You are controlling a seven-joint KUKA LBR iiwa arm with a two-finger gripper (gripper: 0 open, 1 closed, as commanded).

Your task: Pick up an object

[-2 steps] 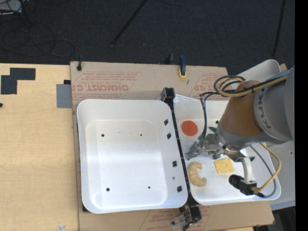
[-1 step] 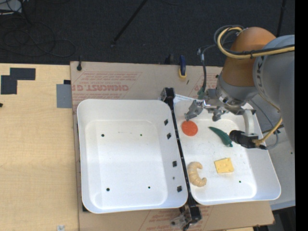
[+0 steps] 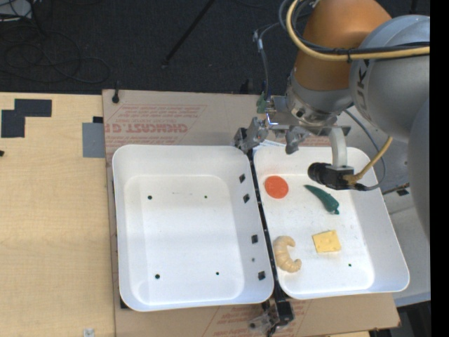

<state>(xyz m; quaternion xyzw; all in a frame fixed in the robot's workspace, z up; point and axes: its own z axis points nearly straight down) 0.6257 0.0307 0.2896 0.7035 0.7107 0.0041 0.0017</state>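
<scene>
Four small items are seen in the right bin [image 3: 390, 272]; gripper [image 3: 277, 137] state cannot be told, and thin pepper [image 3: 323, 197] could be missed

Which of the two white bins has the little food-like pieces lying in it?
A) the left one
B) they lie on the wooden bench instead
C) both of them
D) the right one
D: the red disc, green pepper, yellow cheese piece and croissant all lie in the right bin, beside the left bin.
</scene>
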